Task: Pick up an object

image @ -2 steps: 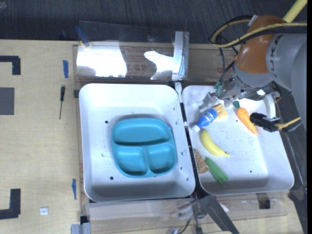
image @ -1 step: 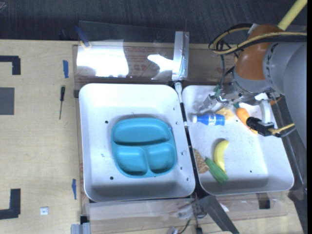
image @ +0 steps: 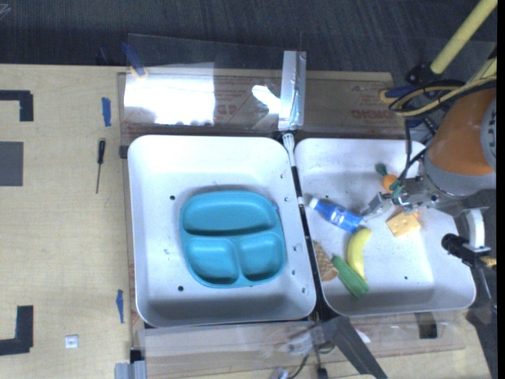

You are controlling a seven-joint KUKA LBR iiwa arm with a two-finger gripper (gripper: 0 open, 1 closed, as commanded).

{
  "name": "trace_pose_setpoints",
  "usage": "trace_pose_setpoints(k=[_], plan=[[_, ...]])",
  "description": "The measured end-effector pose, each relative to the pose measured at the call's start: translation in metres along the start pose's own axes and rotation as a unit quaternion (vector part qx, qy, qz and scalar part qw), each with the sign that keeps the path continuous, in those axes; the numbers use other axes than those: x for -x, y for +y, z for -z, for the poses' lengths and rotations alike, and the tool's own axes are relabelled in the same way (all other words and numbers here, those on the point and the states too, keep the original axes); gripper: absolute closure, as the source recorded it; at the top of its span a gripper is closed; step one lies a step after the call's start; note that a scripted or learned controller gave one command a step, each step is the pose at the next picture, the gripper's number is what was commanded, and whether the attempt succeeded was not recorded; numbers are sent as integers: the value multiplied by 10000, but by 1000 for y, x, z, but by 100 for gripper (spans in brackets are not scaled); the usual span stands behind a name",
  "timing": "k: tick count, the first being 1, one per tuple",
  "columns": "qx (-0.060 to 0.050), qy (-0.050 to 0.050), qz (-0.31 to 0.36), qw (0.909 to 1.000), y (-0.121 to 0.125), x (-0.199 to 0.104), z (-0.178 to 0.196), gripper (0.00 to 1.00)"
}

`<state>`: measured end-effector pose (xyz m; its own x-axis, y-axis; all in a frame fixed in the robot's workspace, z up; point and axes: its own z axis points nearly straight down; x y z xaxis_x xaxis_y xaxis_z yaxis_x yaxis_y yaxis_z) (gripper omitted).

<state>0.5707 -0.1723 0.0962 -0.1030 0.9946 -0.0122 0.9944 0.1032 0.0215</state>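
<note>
Pincer (image: 382, 203) amid clutter, near bin's rear wall (image: 347, 142)

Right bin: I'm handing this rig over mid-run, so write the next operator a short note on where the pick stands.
Gripper: low in the right bin, near its far right side, next to the blue bottle. I cannot tell whether it is open or shut, and nothing is visibly held.
Things: banana, green piece and brown piece lie near the bin's front left; cheese wedge and a small orange item sit by the gripper. The blue tray is in the left bin.
Done: arm is down among the objects.
Left: grasp one and lift it.
</note>
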Motion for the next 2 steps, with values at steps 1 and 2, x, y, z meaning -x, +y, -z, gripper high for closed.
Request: trace_pose_setpoints(k=[1,2], plan=[[-37,56,-1223,9925,30,21,-3,0],[-76,50,-1228,9924,27,22,2,100]])
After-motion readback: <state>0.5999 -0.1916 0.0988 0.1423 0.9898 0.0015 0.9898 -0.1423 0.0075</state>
